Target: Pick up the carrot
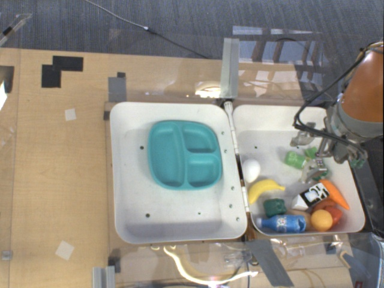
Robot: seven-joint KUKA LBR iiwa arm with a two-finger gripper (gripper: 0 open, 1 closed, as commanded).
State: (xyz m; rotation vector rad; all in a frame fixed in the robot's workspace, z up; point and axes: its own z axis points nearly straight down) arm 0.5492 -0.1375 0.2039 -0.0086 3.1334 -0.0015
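Carrot point(336, 194) sits at the right bin's point(270, 138) near-right, angled, touching a black-and-white block point(314, 193) and the tomato point(332, 212). Probably light, rigid, smooth plastic; the tapered tip may slip, so grab mid-body across the width. Gripper point(317, 168) hangs just above-left; can't tell its opening.

My worktop point(54, 179) looks like pale matt wood; both bins point(129, 221) and the teal tray point(183, 155) look like smooth plastic.

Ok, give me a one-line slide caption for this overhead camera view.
Gripper hovering over the right bin near the carrot, teal tray in the left bin.
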